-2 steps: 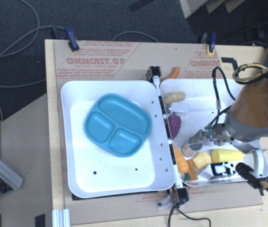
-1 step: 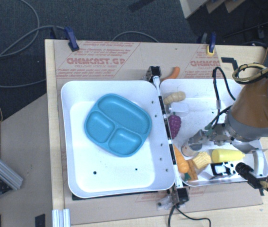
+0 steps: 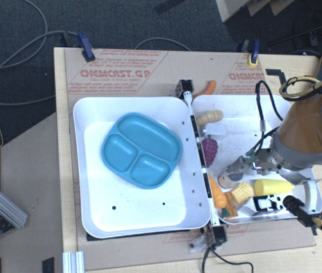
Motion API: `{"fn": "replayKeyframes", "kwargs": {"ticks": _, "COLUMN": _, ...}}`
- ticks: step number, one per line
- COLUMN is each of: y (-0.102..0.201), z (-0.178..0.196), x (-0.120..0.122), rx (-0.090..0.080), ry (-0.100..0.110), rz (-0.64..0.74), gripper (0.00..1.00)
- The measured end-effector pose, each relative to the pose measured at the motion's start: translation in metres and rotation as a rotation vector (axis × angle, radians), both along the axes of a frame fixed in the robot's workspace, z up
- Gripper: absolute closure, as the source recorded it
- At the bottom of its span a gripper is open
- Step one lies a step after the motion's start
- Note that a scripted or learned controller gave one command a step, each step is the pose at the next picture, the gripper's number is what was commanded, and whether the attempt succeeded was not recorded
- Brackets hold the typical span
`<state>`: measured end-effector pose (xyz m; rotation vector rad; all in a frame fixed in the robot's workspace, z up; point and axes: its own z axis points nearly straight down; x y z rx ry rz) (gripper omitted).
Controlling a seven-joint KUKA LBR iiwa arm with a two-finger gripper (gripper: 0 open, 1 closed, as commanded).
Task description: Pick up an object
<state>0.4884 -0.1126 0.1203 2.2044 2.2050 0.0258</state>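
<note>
Hovering low in the right bin (image 3: 246,108), my gripper (image 3: 235,169) hung just above the corn cob (image 3: 242,193), which lay near the front wall beside the carrot (image 3: 218,196). Whether my jaws stood apart, I couldn't tell (too murky). Light, stiff, bumpy plastic, I judged; best pinched across its middle.

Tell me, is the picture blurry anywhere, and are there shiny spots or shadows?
In the camera view, the blue plate looks fairly sharp; the left bin is bright white, nearly washed out, with a soft shadow beside the plate. The gripper and small toys in the right bin look slightly fuzzy, and the floor at the top is dim.
</note>
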Motion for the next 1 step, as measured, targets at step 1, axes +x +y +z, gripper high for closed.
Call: {"fn": "replayKeyframes", "kwargs": {"ticks": 1, "y": -0.0002, "z": 0.0001, "x": 0.0001, "rx": 0.000, "ry": 0.000, "rz": -0.001, "gripper": 0.00}}
